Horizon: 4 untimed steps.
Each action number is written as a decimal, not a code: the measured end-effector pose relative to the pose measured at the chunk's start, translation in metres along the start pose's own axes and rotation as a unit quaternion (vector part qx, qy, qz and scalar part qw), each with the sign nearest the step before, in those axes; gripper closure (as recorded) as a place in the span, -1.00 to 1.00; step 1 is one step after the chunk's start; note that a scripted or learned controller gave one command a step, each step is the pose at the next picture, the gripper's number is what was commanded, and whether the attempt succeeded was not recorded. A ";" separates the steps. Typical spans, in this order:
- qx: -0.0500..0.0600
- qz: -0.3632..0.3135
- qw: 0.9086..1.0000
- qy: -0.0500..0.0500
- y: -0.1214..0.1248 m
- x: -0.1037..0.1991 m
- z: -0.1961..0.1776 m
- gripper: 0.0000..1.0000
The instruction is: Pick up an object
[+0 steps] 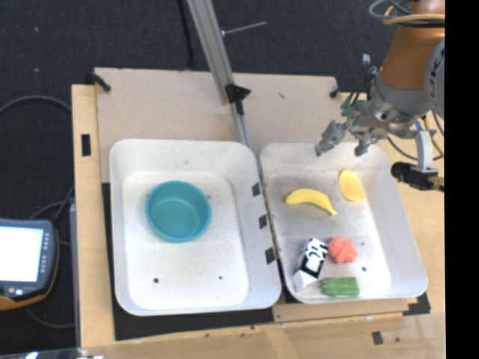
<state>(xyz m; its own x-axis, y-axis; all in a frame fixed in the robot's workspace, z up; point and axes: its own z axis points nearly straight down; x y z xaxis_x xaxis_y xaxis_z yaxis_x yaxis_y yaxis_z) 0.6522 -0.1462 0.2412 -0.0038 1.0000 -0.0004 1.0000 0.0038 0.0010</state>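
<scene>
Currently the gripper (346,142) hangs over the far edge of the right bin (408,234), its fingers spread apart with nothing between them. Nearest to it lies a lemon (351,185), just beside a banana (311,200); both look like light, stiff plastic toys with smooth, perhaps slippery skin. I judge the lemon is best taken across its narrow middle. A bowl (178,211) sits in the left bin (127,290).
</scene>
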 end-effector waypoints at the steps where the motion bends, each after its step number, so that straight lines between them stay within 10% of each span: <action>1: 0.000 0.000 1.000 -0.001 0.000 0.000 0.000 -1.00; 4: 0.002 0.004 1.000 -0.001 -0.006 -0.018 0.143 -1.00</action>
<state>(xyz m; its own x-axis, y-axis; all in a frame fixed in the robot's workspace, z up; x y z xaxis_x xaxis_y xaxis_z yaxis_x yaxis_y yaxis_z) 0.6466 -0.1641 0.0987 0.0033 1.0000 -0.0032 1.0000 -0.0033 -0.0033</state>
